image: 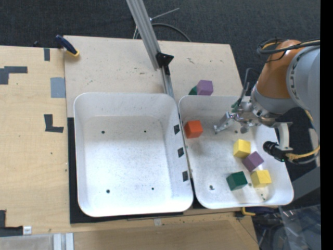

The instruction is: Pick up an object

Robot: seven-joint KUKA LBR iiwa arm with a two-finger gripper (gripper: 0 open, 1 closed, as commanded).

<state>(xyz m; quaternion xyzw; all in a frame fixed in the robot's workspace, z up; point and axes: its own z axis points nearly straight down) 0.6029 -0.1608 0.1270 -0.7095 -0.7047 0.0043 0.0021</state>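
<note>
Nearest the camera, along the lower rim of the right-hand shallow white plastic bin (281,198), sit four small foam-looking cubes in a loose cluster at about five o'clock from the bin's centre. A dark green cube (237,180) lies lowest and furthest left of the group. Just beside it, at its three o'clock, is a yellow cube (261,177) close to the bin's wall. A pale purple cube (253,160) sits tilted just above that one, its corner touching or nearly touching it. At the purple cube's eleven o'clock rests a second, brighter yellow cube (242,148), its top face lit and its edges square.

The left-hand shallow white plastic bin (125,150) has a speckled floor and a few dark dots.

Further back, an orange-red cube (193,128) lies apart from the others, against the right bin's left wall at about nine o'clock. The tool (225,123) of the grey arm with the orange band (283,82) hangs low over the bin between the orange-red cube and the brighter yellow cube, its thin metal fingers spread apart and gripping nothing.

Beyond the bin's far rim, on the light wooden surface (114,72), a lilac cube (205,87) stands at twelve o'clock, with a green object beside it largely hidden. A slanted grey metal rail (144,25) crosses the surface.
</note>
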